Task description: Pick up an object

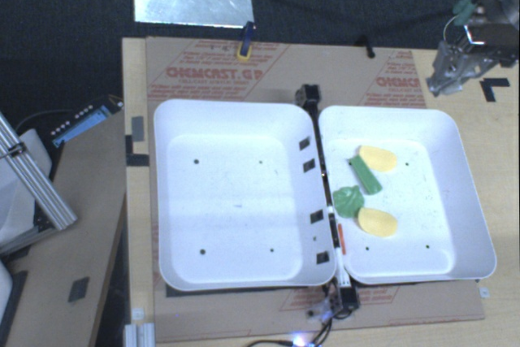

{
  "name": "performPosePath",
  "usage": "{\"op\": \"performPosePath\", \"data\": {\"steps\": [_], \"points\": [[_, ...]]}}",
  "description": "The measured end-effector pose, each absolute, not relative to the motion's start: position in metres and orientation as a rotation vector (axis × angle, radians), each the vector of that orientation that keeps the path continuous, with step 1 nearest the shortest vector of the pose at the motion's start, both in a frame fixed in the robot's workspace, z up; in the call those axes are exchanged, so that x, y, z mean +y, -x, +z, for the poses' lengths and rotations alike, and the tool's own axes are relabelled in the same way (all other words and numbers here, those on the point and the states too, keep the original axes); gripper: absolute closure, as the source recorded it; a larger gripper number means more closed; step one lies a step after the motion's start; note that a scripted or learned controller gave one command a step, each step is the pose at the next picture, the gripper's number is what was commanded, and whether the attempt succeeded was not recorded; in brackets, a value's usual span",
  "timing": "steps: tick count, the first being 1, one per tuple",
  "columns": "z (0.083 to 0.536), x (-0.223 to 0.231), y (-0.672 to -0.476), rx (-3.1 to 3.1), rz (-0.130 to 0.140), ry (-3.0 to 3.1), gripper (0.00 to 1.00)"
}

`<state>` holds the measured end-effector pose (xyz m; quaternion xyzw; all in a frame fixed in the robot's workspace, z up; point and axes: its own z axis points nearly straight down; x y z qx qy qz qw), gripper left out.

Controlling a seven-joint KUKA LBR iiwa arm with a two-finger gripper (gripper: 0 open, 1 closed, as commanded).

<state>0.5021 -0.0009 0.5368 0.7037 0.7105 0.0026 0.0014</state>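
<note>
The cardboard-topped table [203, 69] is carrying two shallow white plastic bins side by side. The left white bin [236, 195] is lying toward the table's left edge, and the right white bin [439, 256] toward its right edge, the two meeting along a clipped seam down the middle.

The grey arm is hovering above the table's far right corner, outside both bins, with its metal pincer [448, 73] hanging well apart from every object. Whether the pincer is parted or closed cannot be told from here; nothing is showing in it.

All the candidates for picking are sitting in the right bin, clustered near its left wall. The lower flat yellow oval piece [378, 222] is lying toward the near side, touching or just beside the crumpled green leaf-like piece [348, 201]. The upper flat yellow oval piece [378, 158] is resting toward the far side, with the narrow dark green stick-shaped piece [365, 174] lying at a slant just beside it.

These are looking like small toy foods, so probably light, stiff and smooth, likely to skid on the bin floor. The yellow ovals are appearing low and rounded, offering little height to pinch. The green stick seems the better target: closing across its narrow width at mid-length should be giving the firmest hold.
</note>
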Motion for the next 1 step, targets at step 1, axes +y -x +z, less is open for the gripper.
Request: {"op": "performPosePath", "data": {"steps": [1], "points": [[0.5353, 0.0528, -0.4860, 2.232, 0.005, -2.210, 1.00]]}}
